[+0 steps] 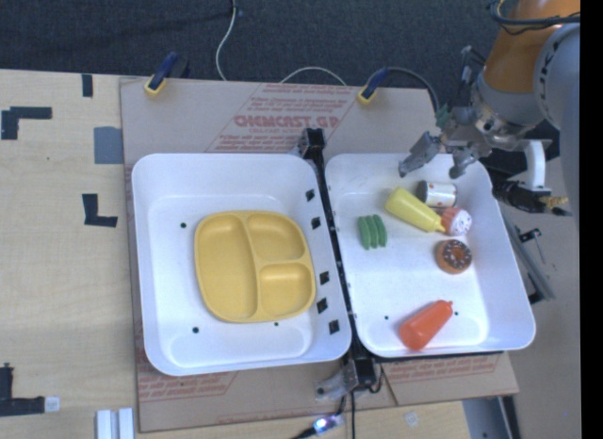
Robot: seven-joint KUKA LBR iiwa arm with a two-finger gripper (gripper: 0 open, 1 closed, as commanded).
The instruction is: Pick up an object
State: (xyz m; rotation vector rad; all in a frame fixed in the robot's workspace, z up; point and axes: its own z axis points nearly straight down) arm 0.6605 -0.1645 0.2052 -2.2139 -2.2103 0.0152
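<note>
Yellow tray (252, 266) left bin (160, 192), toys right bin (504, 319), end effector (438, 158) open

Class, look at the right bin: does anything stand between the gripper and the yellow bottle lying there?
Nothing visible does. The gripper hangs open above the right bin's upper edge, and the yellow bottle lies just below it. The small white can sits beside the bottle, not over it.

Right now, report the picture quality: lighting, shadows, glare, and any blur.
Camera view: even, soft lighting, with faint shadows beside the yellow divided plate and orange bottle; the right bin floor is bright white but not washed out; the gripper looks slightly soft, while the green toy and donut read sharper.
</note>
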